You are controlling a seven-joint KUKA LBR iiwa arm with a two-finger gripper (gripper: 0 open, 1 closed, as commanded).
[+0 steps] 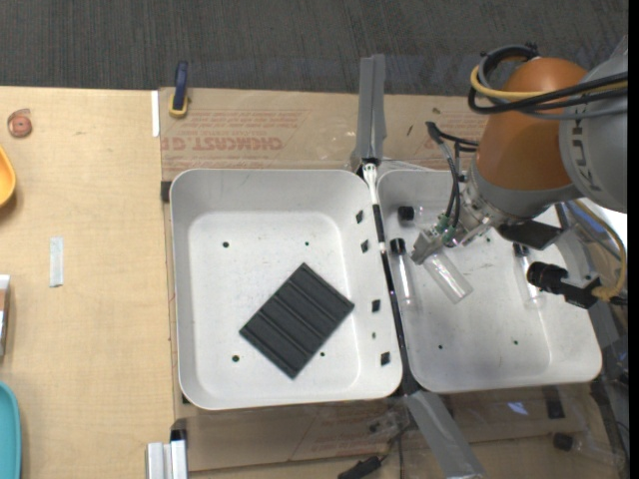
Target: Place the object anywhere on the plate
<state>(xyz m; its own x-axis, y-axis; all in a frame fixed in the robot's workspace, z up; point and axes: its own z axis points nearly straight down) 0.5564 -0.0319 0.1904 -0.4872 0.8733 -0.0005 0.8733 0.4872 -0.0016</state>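
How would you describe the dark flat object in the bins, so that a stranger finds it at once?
Look at the left white bin of the two. On its floor, a little below the middle, lies the dark ribbed plate, rectangular and turned at a slant. It is the only dark, large thing there; the bin around it is white.

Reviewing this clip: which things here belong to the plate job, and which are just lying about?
Job: gripper; dark ribbed plate in left bin; clear piece beside the gripper in right bin, possibly the object.
Lying about, outside the bins: blue clamp; grey strip; orange item; teal item.
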